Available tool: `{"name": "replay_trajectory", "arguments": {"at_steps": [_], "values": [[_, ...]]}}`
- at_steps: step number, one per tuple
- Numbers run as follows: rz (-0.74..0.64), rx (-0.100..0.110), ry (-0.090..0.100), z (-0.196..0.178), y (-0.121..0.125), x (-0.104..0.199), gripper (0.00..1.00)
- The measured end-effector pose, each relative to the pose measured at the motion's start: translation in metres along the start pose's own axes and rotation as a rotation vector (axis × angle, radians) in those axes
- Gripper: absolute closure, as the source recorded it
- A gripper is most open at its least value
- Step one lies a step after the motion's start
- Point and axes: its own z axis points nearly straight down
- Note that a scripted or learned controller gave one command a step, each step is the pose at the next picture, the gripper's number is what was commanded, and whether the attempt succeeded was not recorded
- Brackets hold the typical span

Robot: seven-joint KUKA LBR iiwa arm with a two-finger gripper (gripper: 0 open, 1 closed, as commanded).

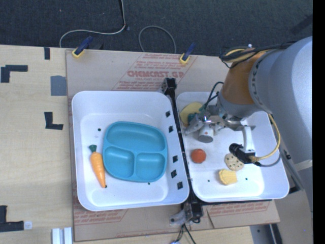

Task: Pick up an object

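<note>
Here, in the camera view, two white bins are seen side by side on the table. The left bin (81,116) carries a blue tray (135,151) in its middle and a carrot (98,168) just beside the tray's left edge, both lying flat and well apart from the arm. The right bin (264,187) carries the loose pieces most within reach: a red ball (198,156), a cracker (233,161) and a yellow chunk (227,177) near the front, and a yellow piece (191,109) at the back by the divider.

The gripper (204,126) is lowered into the back left part of the right bin, just beside the yellow piece, with something green seen at its tip; what that green thing is cannot be told. How far the jaws are parted, and whether anything is held, cannot be told, since the wrist covers them. The placement is judged to suit a try at the yellow piece, as that is the nearest thing; the ball lies a little in front.
</note>
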Motion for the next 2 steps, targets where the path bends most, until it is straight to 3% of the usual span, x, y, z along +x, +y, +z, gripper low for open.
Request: {"name": "replay_trajectory", "arguments": {"at_steps": [1, 2], "values": [[0.003, -0.001, 0.0, -0.01, -0.001, -0.001, 1.0], [-0.005, -0.003, 0.005, -0.104, -0.019, 0.076, 1.0]]}}
